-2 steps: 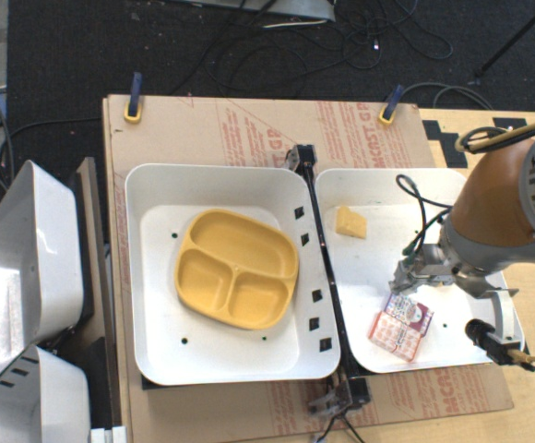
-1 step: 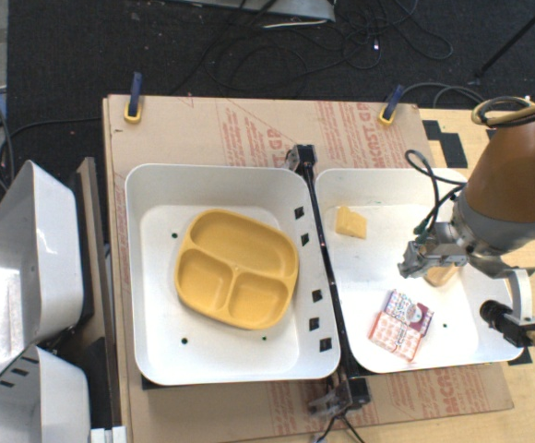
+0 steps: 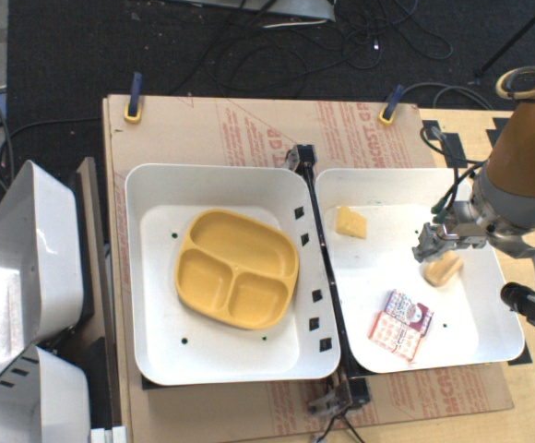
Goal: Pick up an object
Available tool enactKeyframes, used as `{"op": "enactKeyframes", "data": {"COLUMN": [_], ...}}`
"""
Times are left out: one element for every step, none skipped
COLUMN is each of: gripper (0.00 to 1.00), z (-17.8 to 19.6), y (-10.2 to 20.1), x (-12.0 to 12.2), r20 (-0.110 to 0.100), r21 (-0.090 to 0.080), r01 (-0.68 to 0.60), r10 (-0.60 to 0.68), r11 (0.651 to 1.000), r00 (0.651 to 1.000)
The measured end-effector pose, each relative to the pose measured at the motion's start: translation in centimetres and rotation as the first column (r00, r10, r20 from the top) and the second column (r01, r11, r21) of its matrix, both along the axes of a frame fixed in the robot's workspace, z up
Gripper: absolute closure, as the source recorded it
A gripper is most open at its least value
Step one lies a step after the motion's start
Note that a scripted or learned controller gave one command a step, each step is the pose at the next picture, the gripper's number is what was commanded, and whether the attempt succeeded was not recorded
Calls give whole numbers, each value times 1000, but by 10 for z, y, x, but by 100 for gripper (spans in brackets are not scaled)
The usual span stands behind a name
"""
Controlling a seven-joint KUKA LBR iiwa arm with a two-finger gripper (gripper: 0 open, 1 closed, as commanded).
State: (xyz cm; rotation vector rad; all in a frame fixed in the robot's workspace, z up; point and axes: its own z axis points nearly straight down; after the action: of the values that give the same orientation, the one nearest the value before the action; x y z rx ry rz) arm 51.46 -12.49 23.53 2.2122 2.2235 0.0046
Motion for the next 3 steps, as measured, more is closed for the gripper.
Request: {"op": "enactKeyframes", "data": {"gripper": [100, 100, 100], "z": [7, 6, 7], "y": [55, 113, 165], "x": [16, 15, 36], "r20": [-4, -7, -4], "r21": [3, 3, 2], "r01": [-4, -4, -4], "r10": [4, 4, 4], "r11": [1000, 1000, 1000], "r00": [1000, 1000, 1000]}}
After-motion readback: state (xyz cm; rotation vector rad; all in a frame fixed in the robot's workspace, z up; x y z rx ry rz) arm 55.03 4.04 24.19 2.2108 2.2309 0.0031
